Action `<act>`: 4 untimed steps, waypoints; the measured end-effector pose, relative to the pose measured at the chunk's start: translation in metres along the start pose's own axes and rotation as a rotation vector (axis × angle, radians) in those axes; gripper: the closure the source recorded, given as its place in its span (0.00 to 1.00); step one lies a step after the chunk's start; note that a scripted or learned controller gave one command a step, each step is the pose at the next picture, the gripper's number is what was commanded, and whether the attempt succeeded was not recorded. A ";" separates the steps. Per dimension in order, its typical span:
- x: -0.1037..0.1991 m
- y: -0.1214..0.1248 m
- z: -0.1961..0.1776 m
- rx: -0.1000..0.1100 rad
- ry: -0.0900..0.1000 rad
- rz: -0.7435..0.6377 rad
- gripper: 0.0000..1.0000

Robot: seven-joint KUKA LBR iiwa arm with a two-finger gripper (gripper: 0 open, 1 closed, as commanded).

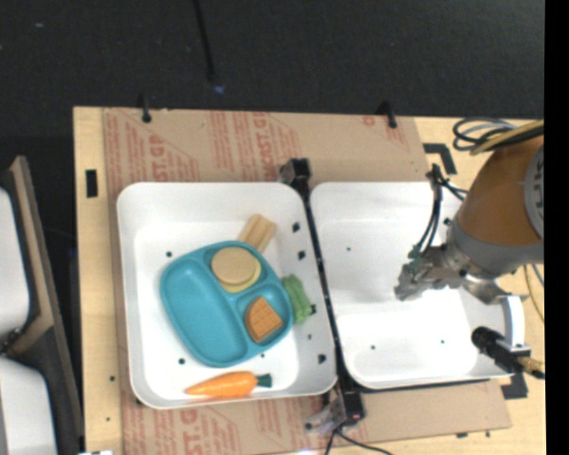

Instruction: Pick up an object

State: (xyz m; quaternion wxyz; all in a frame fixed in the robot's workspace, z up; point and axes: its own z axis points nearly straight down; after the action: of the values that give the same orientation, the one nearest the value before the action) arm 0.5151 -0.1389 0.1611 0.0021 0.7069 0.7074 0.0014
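The orange toy carrot [229, 384] lies at the near edge of the left bin [137, 254], just beside a blue divided tray [204, 316] bearing a round cracker [236, 266] and a brown waffle piece [264, 319], while the gripper [419, 279], its pincer state impossible to tell, hangs over the right bin [379, 226].

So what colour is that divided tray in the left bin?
The divided tray is light blue, seen clearly in the camera view.

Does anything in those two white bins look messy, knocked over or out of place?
Nothing stands out. In the left bin a blue tray holds toy foods, with a toy carrot lying beside it. The end effector is over the right bin.
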 end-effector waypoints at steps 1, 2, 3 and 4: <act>-0.001 0.001 -0.046 0.000 0.000 0.001 1.00; 0.050 -0.001 -0.055 0.003 0.002 -0.004 1.00; 0.100 0.013 -0.050 0.005 0.002 -0.004 1.00; 0.152 0.018 -0.067 0.003 0.002 -0.004 1.00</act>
State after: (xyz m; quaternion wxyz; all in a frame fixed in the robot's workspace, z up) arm 0.5331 0.0130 0.2281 0.0003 0.7055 0.7087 0.0009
